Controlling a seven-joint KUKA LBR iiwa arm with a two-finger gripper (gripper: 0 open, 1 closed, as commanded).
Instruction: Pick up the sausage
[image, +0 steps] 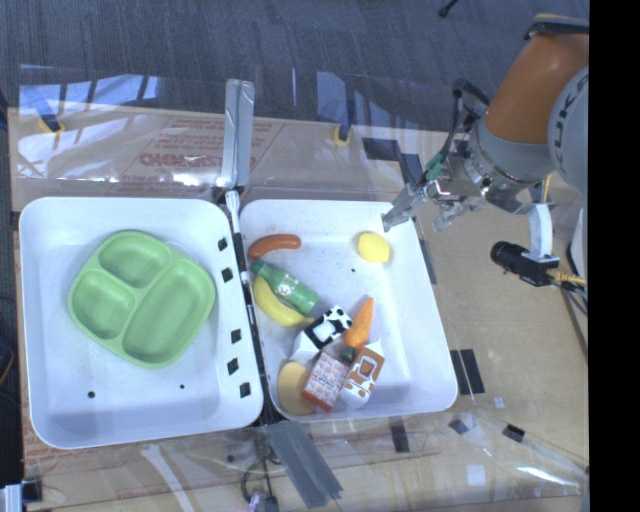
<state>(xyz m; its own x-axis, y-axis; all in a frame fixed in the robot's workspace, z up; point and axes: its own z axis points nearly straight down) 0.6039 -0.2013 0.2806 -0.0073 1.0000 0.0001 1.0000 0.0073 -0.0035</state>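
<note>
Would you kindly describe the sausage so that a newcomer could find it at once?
Look in the right-hand white bin, near its far left corner. The sausage lies there just above the green bottle and the banana. It is the only reddish-brown, smooth, slightly curved link; the carrot is brighter orange and tapered.

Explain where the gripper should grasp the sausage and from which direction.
Grip the sausage at its middle, coming straight down, fingers closing across its narrow width. It lies flat and lengthwise near the right bin's far edge, apart from the green bottle.

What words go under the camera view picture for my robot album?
Robot pincer hovers at the right bin's far corner; the sausage lies untouched beside a green bottle.
</note>
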